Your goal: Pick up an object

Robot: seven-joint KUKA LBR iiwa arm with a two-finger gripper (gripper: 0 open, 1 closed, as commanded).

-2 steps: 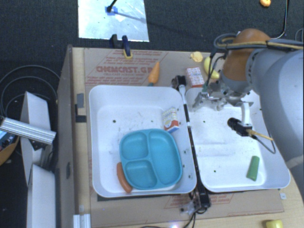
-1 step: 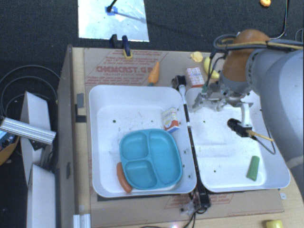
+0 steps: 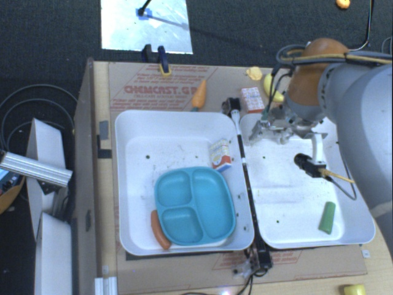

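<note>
while the left bin holds a blue tray, an orange sausage at the tray's lower left and a small carton at its upper right, the right bin holds a green stick near its lower right corner. a carrot and a pink box lie on the cardboard behind the bins. the arm reaches in from the right, bent over the right bin's far end, gripper low by the divider, well apart from the stick. i cannot tell how its jaws stand.

Arm is a chunky pale grey tube with a shiny orange band. Black and yellow cables loop over it.
</note>
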